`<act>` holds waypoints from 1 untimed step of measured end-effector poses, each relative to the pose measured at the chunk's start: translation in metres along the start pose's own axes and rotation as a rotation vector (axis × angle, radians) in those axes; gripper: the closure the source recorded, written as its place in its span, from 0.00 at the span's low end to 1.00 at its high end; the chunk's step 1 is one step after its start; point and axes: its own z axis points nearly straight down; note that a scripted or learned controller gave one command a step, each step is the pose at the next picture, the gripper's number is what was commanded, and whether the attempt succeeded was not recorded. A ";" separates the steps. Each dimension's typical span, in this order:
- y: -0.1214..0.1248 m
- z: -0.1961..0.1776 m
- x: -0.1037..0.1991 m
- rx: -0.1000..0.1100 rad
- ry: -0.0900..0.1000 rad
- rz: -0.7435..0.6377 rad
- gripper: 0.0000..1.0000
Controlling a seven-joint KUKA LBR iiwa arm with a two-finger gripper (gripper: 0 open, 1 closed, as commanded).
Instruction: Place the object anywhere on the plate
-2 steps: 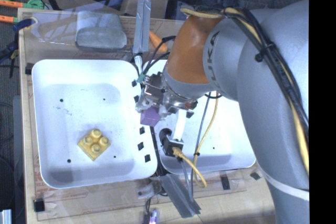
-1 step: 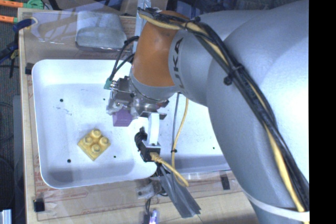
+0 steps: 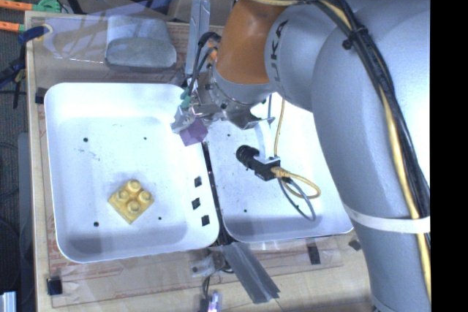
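Note:
A small purple block [image 3: 194, 132] hangs over the divide between the two bins, near the right rim of the left bin [image 3: 66, 157]. My gripper [image 3: 190, 120] is shut on it from above, fingers pointing down and to the left. The yellow studded plate [image 3: 131, 199] lies flat on the floor of the left bin, toward its front, well down and left of the block. The orange band of the arm [image 3: 245, 40] sits just above and right of the gripper.
A black connector [image 3: 252, 159] with a yellow cable [image 3: 303, 190] hangs over the right bin [image 3: 292, 223]. A grey pad [image 3: 141, 51] lies behind the left bin. Small black squares [image 3: 197, 201] mark the bin wall near the divide.

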 end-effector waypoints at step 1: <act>0.023 -0.001 0.043 -0.001 0.000 -0.003 1.00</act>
